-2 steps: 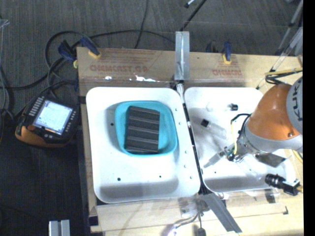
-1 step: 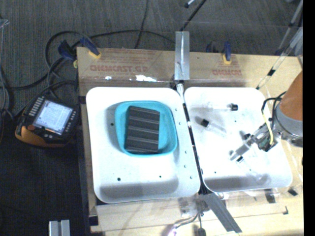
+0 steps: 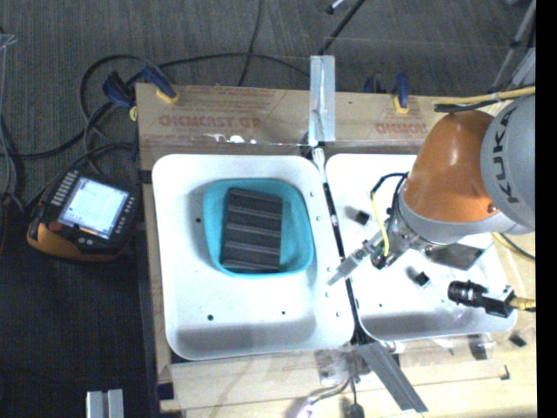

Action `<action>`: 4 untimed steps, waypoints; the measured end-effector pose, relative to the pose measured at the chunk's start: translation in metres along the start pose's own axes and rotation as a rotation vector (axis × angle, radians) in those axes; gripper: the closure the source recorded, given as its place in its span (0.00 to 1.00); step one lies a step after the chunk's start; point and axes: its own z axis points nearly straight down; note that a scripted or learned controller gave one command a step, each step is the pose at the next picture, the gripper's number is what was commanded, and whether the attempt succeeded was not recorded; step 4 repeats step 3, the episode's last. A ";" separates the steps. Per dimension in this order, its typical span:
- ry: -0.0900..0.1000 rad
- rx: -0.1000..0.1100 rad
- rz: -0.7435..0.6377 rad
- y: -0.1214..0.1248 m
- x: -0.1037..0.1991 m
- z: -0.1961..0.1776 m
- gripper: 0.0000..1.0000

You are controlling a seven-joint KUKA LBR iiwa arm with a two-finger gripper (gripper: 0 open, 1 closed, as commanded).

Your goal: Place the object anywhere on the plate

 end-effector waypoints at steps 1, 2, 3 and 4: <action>-0.005 -0.002 0.082 -0.014 -0.012 -0.155 0.00; -0.002 0.001 0.314 -0.049 -0.062 -0.108 0.00; -0.002 0.002 0.314 -0.049 -0.062 -0.108 0.00; -0.002 0.002 0.314 -0.049 -0.062 -0.108 0.00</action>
